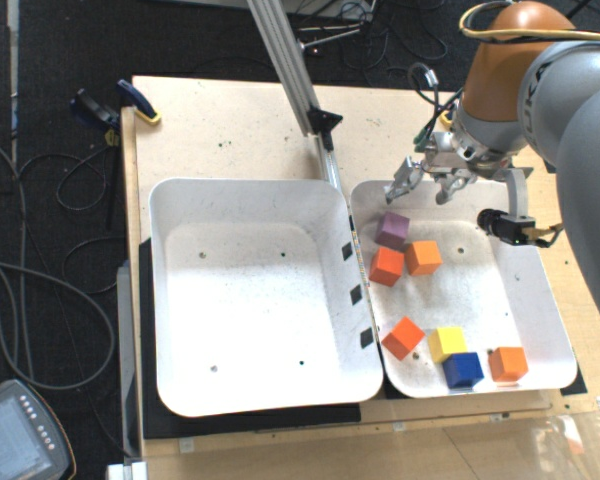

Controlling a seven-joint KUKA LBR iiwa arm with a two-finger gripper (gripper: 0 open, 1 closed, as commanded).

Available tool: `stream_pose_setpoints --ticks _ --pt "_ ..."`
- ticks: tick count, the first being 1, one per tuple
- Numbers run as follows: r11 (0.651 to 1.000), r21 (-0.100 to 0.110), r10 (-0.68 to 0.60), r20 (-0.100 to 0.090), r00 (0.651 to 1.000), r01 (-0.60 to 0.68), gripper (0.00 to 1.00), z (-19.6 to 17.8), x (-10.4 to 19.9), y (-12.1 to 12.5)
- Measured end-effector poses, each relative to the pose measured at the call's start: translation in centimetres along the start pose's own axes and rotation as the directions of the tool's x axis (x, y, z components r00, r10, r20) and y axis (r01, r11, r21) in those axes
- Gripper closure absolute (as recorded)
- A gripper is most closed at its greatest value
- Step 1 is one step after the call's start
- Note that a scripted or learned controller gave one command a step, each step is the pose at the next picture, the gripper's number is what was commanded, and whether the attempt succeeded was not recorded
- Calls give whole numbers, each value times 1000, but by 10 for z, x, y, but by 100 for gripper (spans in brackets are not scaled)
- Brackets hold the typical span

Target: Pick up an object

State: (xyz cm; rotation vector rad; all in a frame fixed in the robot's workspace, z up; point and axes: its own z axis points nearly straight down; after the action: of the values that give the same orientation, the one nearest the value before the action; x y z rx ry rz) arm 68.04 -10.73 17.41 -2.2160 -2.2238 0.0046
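My gripper [423,189] hangs open over the far end of the right bin [540,298], with nothing between its fingers. Just below and left of it lies a purple block [392,230]. A red-orange block [386,266] and an orange block [424,257] sit side by side under the purple one. Toward the near end lie another red-orange block [403,337], a yellow block [446,343], a blue block [463,369] and an orange block [508,363].
The left bin [180,298] stands beside the right one. A slanted metal pole [285,53] rises from between the bins at the back. A blue and yellow clamp [130,103] sits at the bench's far left corner.
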Motion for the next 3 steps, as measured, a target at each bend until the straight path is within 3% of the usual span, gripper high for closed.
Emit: stream_pose_setpoints --ticks 1,2,3 --pt "1000 3 -1 0 1000 1 0 64 3 -1" --pt "1000 -2 -1 0 1000 1 0 80 4 -1" --pt "1000 -6 -1 1 1000 1 100 68 4 0"
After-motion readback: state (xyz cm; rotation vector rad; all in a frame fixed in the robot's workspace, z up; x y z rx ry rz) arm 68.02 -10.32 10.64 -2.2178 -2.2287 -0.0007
